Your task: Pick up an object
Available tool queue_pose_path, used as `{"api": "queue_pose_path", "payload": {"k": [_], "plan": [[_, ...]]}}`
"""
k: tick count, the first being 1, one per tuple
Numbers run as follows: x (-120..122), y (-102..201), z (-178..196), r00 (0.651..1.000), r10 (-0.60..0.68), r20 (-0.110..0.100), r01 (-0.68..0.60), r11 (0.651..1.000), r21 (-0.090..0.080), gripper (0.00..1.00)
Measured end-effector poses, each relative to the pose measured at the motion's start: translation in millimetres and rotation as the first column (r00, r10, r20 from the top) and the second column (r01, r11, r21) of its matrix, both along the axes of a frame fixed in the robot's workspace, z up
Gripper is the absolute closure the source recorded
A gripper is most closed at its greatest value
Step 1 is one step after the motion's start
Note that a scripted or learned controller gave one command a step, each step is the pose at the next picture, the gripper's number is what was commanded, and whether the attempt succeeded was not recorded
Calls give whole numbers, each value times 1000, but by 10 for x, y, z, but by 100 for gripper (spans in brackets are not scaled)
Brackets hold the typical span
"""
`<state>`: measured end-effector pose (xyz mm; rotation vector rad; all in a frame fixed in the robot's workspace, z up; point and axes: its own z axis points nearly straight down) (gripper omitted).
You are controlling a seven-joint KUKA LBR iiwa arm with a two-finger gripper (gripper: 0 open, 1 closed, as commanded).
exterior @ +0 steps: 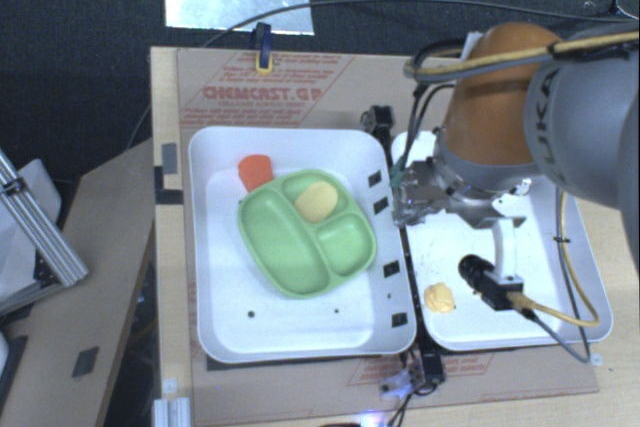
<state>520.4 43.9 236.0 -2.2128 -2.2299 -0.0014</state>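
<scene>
Dark carpet behind; brown-sheeted surface (300, 85) carries two white bins. Left bin (230, 315): green divided plate (290, 250), yellow piece (318, 201) nested in its 1 o'clock compartment, orange piece (255, 170) loose at the plate's 11 o'clock. Right bin (480, 330): small yellow lump (438, 296) at 7 o'clock, standing clear, so probably the easiest pick. Gripper (408, 203) is over the divider at that bin's 9 o'clock. Cannot tell how the jaws stand.

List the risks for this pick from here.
1. The gripper hangs where the left bin meets the right bin; going straight down, it may hit a rim.
2. The yellow lump lies close to the right bin's left wall, so a grasp there looks cramped.
3. The yellow piece sits in the green plate; reaching for it might shift the plate.
</scene>
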Motion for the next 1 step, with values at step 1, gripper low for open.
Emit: {"api": "queue_pose_path", "payload": {"k": [1], "plan": [[-84,519,21,1000,1,0,-1,1000,0,100]]}}
